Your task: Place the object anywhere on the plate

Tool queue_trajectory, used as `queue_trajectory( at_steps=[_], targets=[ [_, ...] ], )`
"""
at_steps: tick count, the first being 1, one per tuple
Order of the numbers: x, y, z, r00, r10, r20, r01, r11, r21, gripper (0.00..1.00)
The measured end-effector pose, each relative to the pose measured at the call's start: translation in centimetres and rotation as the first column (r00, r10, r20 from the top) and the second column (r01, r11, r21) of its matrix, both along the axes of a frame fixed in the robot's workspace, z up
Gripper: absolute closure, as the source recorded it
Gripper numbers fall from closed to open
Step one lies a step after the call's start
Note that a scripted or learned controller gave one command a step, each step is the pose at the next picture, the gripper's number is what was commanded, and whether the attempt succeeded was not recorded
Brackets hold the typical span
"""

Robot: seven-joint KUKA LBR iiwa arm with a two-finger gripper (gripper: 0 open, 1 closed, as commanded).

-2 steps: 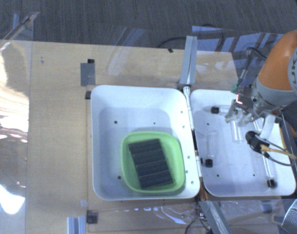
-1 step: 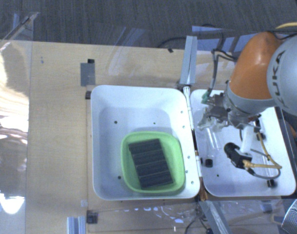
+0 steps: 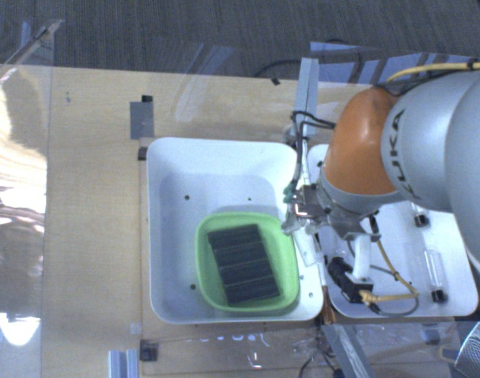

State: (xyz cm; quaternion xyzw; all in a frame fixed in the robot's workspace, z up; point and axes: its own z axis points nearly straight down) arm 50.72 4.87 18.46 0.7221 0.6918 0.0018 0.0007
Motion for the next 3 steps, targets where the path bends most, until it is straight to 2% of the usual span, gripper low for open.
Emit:
queue_trajectory(
  at_steps=[1,2,3],
  targets=[
    [-0.6,2.2,0.0,0.997,0.072,0.000,-0.072,0.997,0.000,1.00],
    [-0.5,2.1,0.0,0.997,0.072,0.001,-0.072,0.997,0.000,0.00],
    [0.3,-1.8,1.1,1.000,0.014,0.000,-0.014,1.000,-0.001,0.00]
  ],
)
